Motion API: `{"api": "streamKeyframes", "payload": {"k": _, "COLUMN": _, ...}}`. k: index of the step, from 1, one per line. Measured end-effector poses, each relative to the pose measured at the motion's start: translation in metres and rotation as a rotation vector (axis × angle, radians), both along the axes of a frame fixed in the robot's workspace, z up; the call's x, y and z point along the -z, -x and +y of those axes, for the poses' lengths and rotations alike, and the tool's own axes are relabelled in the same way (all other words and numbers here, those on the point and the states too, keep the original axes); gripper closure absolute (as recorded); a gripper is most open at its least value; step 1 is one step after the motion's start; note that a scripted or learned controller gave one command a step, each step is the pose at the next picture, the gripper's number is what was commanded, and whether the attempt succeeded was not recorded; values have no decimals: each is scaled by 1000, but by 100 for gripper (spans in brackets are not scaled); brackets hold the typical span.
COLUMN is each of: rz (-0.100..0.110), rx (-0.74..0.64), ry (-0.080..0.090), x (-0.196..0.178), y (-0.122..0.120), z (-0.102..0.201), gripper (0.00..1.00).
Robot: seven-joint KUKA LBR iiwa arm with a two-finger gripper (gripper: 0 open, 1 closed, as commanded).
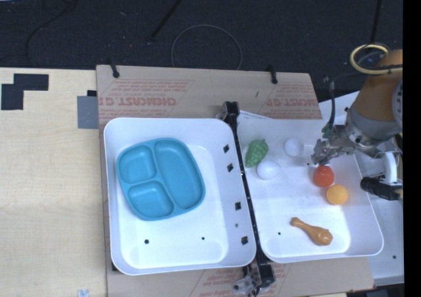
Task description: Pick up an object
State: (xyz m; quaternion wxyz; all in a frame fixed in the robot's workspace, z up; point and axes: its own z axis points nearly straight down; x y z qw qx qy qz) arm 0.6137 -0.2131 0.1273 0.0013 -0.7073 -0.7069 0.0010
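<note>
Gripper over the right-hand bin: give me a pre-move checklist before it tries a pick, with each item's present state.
1. Gripper above the right white bin: ok.
2. Nearest target, the red round ball, just below the gripper and unobstructed: ok.
3. Orange round ball close beside the red one, could get nudged: not ok.
4. Finger opening: cannot tell.
5. Anything already held: cannot tell.
6. Green bumpy toy and tan drumstick-shaped toy well apart from the target: ok.

Gripper (323,153) sits low in the right white bin (368,240), just above a red round tomato-looking toy (323,176).
</note>
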Motion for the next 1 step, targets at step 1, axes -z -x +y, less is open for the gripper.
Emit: {"api": "streamKeyframes", "payload": {"k": 1, "rz": -6, "rx": -2, "ry": 1, "x": -58, "y": 6, "z": 6, "gripper": 100}}
